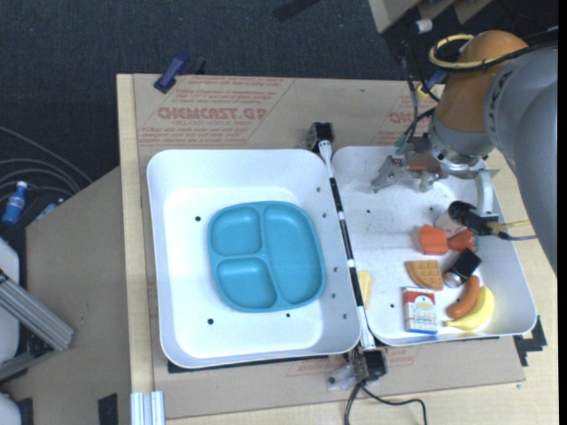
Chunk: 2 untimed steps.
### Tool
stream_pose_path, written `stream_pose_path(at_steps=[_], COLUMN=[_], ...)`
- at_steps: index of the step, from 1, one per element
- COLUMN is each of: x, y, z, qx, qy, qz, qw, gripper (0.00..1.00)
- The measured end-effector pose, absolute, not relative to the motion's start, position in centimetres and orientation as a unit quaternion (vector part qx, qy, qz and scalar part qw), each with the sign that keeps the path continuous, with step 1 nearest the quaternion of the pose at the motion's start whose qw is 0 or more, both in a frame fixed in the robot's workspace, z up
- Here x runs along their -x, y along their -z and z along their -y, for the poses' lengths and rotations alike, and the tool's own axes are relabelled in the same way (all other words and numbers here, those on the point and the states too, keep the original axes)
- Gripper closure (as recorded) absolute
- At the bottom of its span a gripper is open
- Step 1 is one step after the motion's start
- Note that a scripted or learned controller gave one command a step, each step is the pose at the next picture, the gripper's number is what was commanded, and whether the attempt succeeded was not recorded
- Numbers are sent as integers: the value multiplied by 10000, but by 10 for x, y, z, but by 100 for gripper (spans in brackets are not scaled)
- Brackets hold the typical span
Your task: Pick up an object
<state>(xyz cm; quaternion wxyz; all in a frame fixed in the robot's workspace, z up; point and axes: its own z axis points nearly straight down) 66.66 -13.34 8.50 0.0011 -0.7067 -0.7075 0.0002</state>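
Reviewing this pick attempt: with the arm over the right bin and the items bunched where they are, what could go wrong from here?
1. The food items crowd the near right corner: the banana touches the sausage, so a grasp may catch two or nudge neighbours.
2. The small box and banana lie close to the right bin's wall, which could block the descent.
3. The gripper hangs over the bare far end, apart from every item, so closing there would likely grab nothing.

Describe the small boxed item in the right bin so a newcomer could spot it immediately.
Start at the right white bin and go to its near edge. There a small flat red-and-white carton with a blue bottom strip lies just left of the yellow toy banana. It is the one rectangular, printed item among rounded toy foods.
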Motion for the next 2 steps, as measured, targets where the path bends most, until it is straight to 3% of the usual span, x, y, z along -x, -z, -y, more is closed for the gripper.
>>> stream_pose_path(at_steps=[1, 2], x=[-667, -667], y=[-95, -95], z=[133, 133], qx=[7066, 7066], qy=[1, -1], qz=[7076, 7076], qw=[5, 7], gripper=[100, 0])
